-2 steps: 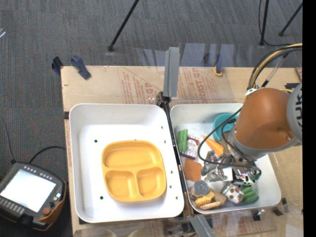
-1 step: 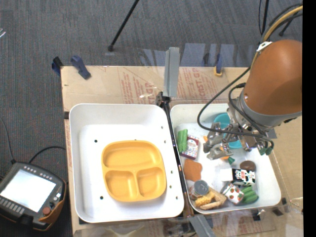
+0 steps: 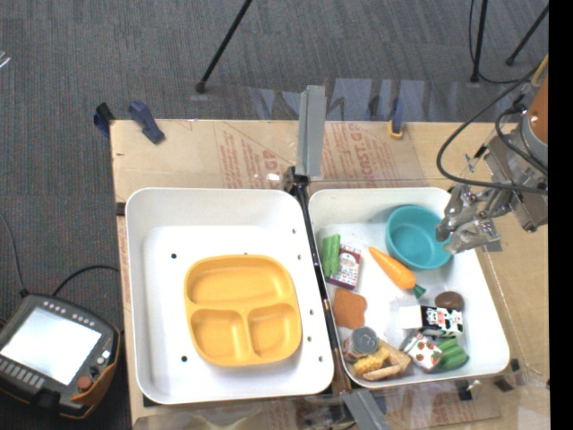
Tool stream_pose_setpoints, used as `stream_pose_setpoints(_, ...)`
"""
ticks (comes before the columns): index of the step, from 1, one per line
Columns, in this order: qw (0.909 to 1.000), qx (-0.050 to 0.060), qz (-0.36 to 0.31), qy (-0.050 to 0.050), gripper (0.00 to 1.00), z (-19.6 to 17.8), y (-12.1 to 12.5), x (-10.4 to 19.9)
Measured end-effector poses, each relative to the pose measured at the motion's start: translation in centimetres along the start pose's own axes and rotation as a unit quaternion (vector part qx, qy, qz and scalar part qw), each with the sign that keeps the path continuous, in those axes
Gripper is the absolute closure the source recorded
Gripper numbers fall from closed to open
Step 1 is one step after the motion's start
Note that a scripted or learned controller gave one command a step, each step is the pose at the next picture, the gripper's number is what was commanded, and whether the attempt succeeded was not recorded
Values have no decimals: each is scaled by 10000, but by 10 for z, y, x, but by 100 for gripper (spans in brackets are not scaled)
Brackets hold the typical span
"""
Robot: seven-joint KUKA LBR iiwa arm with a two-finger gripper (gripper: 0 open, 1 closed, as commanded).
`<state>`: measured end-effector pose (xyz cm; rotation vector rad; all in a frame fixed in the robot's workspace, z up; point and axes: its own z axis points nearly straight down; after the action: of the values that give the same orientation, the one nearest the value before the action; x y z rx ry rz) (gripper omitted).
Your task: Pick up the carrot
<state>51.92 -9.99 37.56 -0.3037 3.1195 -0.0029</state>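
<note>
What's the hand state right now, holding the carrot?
Hand: over the teal bowl's right rim; open or closed cannot be told. Not holding the carrot, which lies in the right bin beside the bowl.

The robot arm (image 3: 535,164) is grey metal with an orange band (image 3: 540,119) near its top. Black cables (image 3: 466,133) loop around it in big curves. At its end sits a silver gripper (image 3: 461,227) made of shiny, bumpy metal parts.
</note>
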Motion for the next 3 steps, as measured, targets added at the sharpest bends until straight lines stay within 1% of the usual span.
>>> stream_pose_setpoints(1, 10000, -16, -12, 24, 0, 2, 2, 0)
stream_pose_setpoints(2, 9989, -44, 453, 103, 0, 168, -3, -15)
stream_pose_setpoints(3, 9948, -9, -1021, -8, 0, 284, -13, -55)
